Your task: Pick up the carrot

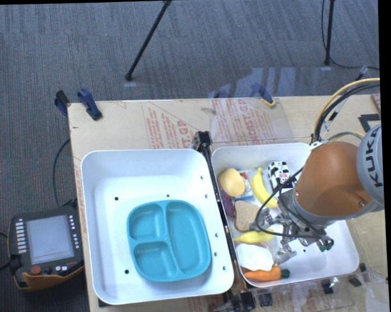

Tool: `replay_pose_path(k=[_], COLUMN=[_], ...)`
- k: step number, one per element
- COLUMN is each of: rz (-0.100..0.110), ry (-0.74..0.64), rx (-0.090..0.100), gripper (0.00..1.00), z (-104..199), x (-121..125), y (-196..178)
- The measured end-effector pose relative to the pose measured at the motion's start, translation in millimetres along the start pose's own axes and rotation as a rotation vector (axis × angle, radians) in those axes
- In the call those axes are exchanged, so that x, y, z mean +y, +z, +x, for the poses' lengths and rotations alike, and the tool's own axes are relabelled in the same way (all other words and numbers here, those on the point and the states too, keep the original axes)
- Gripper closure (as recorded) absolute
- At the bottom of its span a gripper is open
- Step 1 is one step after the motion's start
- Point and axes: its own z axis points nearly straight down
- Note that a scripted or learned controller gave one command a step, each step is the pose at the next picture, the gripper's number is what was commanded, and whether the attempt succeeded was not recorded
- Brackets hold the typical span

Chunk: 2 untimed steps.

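The carrot [265, 274], orange with a small green tip at its right end, lies flat along the near wall of the right bin [343, 259]. My gripper [290, 243] hangs over the middle of that bin, just above and to the right of the carrot and apart from it. Nothing of the carrot is covered. The arm's orange band [331, 179] hides the bin floor behind the gripper.
Also in the right bin are a pale yellow round fruit [231, 181], a banana [260, 187], a black-and-white toy [279, 171], a bread slice [247, 214], a yellow piece [253, 236] and a white lump [256, 254]. The left bin [107, 187] holds a teal divided plate [168, 239].
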Motion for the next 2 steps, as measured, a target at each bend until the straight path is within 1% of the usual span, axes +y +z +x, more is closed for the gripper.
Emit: replay_pose_path(k=[1, 2], rz=[0.001, 0.021], ry=[0.18, 0.339], rx=[0.014, 0.001], gripper=[0.0, 0.0], z=[5.6, 9.4], x=[-6.0, -5.2], y=[-8.8, -0.5])
